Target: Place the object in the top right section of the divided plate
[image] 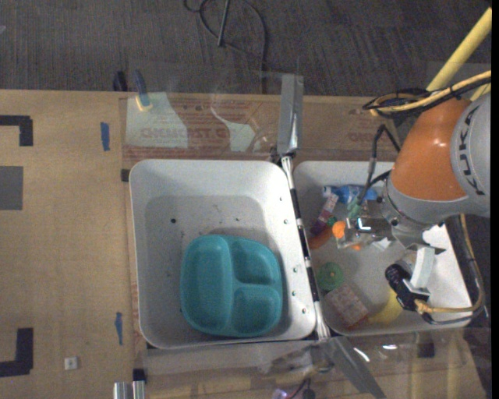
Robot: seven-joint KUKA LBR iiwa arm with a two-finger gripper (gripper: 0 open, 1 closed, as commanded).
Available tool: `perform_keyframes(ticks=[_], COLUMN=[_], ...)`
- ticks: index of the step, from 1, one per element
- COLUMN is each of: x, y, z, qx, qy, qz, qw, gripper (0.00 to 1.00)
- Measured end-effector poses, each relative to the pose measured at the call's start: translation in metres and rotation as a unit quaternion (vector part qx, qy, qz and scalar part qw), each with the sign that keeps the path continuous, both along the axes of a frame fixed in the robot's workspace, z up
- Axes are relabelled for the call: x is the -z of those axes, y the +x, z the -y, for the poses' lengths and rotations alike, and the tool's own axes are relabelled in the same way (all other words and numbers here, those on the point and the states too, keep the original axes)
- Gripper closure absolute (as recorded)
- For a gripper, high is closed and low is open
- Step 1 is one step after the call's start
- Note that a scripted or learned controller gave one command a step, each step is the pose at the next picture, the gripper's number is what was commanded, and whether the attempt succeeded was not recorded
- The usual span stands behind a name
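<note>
Teal divided plate (231,286): one, three sections; white bins: two.

You see a tan bench (62,234) with black corner marks (17,128) at its left and blue tape strips (104,134) near the bins. Beyond its far edge lies dark floor (101,35), crossed by a black cable (226,23).

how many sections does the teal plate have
3. The divided plate in the left bin has one long section on its left side and two smaller ones on its right: upper, lower.
</note>
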State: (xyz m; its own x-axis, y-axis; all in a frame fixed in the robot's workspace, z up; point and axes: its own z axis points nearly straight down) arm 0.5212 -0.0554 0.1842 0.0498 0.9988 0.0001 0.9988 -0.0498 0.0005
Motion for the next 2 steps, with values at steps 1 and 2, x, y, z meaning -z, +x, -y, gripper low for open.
perform_keyframes(ticks=[1, 2], x=[-0.023, 0.000], y=[-0.042, -0.042], z=[-0.051, -0.129], qx=[-0.041, -0.177], qy=[0.0005, 0.0004], qz=[-0.002, -0.002], qw=[0.9991, 0.9842], gripper=[1.00, 1.00])
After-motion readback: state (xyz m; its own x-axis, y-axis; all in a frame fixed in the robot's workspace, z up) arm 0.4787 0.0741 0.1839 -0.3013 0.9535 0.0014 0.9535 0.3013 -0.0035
